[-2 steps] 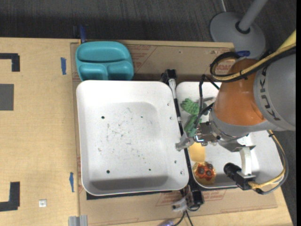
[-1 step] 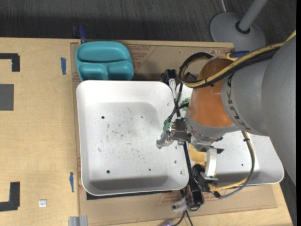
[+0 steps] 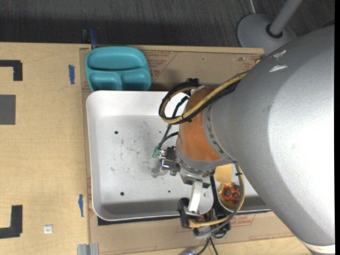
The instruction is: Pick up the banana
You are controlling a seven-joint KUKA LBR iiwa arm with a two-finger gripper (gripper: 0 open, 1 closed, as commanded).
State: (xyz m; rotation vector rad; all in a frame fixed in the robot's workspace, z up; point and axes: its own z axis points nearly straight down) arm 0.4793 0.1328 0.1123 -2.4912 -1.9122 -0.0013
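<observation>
Grey arm [image 3: 287, 137] hung low over the white bin [image 3: 117, 142]. Its claw [image 3: 164, 161] was hidden, so I cannot tell its state. A teal tray [image 3: 118, 68] sat behind.

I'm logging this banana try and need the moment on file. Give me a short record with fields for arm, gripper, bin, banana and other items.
arm: grey arm with orange band, reaching from the right over the bin
gripper: low over the bin floor; finger state unclear
bin: white bin, scuffed floor
banana: cannot tell; a pale yellow piece shows beside the wrist
other items: teal tray behind the bin
</observation>
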